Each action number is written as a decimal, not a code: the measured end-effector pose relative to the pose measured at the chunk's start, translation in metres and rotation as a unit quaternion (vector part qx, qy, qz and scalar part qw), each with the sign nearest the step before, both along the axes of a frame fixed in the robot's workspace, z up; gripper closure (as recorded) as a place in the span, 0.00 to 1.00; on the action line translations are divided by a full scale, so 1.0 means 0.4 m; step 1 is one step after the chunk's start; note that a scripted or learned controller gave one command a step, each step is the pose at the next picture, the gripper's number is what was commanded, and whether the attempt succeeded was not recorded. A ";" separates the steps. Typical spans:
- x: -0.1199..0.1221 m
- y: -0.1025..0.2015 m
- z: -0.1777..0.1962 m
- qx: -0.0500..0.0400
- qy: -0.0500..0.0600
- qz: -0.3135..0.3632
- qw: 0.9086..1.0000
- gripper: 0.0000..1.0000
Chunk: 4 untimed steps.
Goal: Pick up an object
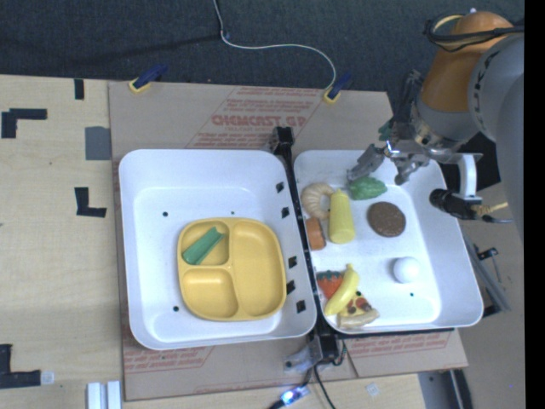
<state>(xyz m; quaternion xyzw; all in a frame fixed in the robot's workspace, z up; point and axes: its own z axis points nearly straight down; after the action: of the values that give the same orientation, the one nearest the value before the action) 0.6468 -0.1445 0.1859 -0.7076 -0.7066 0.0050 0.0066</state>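
Fingers (385,167) are seen spread and empty in the upper part of the right bin (451,301), poised just above the green leafy piece (368,188), so it's judged pre-grasp; lowering and closing is needed next.

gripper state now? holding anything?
Tool: open, fingers spread above the green item at the back of the right bin; nothing between them.
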 end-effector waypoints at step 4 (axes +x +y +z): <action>0.044 -0.009 -0.186 -0.010 -0.017 0.002 1.000 1.00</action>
<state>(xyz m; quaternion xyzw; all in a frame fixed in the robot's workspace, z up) 0.6645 -0.1479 0.1114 -0.7064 -0.7077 -0.0004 -0.0125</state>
